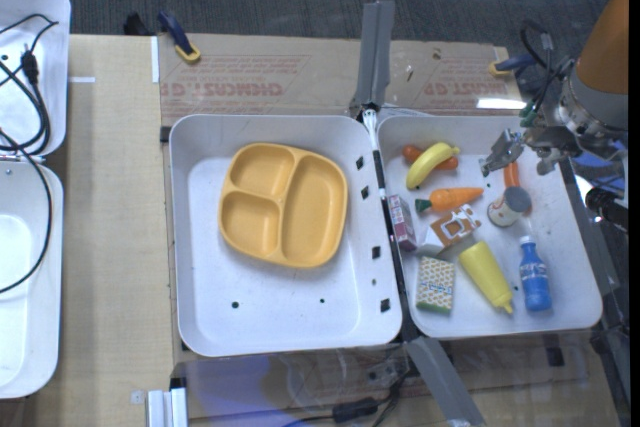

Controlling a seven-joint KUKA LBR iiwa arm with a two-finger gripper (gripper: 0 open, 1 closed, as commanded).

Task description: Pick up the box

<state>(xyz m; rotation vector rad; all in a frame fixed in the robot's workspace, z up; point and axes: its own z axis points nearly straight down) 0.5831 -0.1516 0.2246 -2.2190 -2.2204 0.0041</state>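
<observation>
- One gripper (507,153), finger state impossible to tell, at the right bin's (580,315) two o'clock.
- One box (435,283) at seven o'clock.
- One banana (431,162), one carrot (455,198), one blue bottle (535,275).

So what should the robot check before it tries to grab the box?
1. Box in sight: ok. The box lies in the right bin, near its front left.
2. Top of the box free: ok. Nothing lies on it.
3. Room around it: not ok. The yellow bottle and the small carton lie close by.
4. Hand over the box: not ok. The hand hangs over the bin's far side, near the banana.
5. Hand open: cannot tell.
6. Left bin needed: cannot tell. It holds a yellow plate.
</observation>
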